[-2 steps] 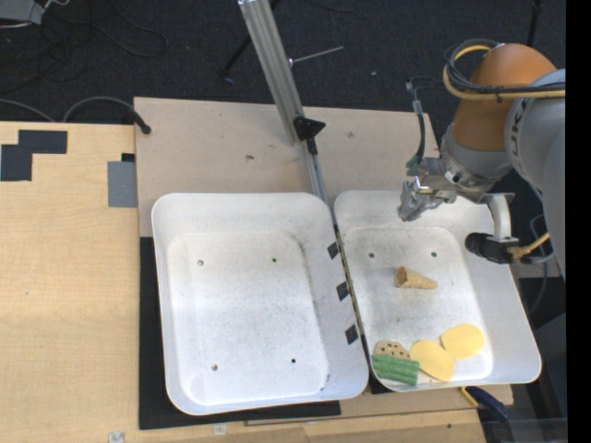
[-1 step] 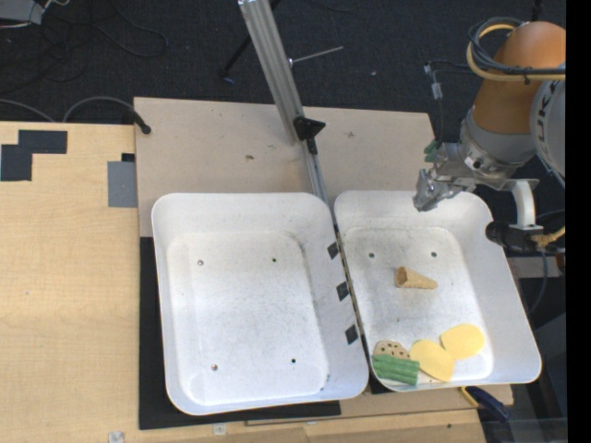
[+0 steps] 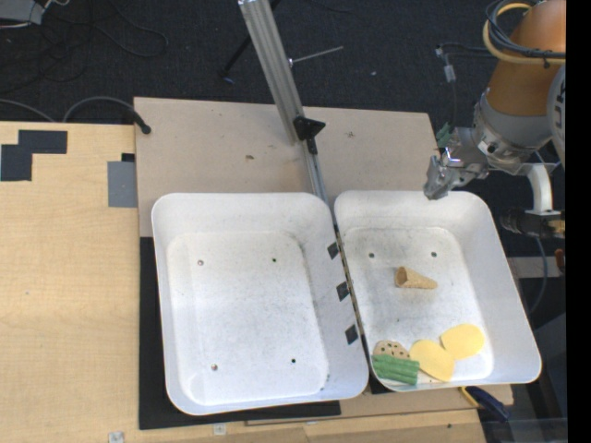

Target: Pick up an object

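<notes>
The right bin (image 3: 480,220) holds a tan wedge-shaped piece (image 3: 415,279) near its middle. At its front edge lie two yellow round pieces (image 3: 448,351), a green ridged piece (image 3: 397,369) and a small brown dotted cookie (image 3: 391,349). My gripper (image 3: 438,185) hangs over the back rim of the right bin, above and behind the tan wedge, well apart from every object. Nothing shows between its fingers.
The left bin (image 3: 175,247) sits beside the right one, with black clips (image 3: 341,290) along the shared rim. A slanted aluminium bar (image 3: 282,77) rises behind the bins. A wooden table (image 3: 65,275) lies to the left. Cables hang near the arm (image 3: 522,72).
</notes>
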Available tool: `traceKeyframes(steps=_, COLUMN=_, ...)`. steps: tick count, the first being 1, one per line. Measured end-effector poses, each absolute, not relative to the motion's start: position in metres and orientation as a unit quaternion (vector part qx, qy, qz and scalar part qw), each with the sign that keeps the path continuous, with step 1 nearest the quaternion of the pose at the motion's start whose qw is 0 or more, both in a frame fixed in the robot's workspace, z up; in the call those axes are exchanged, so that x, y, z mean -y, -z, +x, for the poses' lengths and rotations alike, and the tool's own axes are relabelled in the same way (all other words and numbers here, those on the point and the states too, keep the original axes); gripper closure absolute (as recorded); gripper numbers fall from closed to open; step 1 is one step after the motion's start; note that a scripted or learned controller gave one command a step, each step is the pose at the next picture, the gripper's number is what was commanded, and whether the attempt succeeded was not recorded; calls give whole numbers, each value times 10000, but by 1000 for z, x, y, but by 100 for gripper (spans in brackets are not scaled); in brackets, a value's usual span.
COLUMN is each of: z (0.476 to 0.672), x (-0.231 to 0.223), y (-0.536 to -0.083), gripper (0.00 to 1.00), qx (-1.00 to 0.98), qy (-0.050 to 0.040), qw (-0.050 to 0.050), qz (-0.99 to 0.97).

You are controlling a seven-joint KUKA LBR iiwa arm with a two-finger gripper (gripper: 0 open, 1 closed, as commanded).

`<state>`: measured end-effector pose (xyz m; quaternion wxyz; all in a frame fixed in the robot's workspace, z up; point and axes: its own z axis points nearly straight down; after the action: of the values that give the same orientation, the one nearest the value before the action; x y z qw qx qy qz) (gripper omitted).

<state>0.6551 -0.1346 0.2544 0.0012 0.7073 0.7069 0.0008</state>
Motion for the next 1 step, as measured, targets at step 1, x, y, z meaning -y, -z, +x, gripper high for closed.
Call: traceKeyframes(steps=1, z=631, x=83, y=-259, gripper=100, qx=-7084, qy=3, qw=-20, qz=7059)
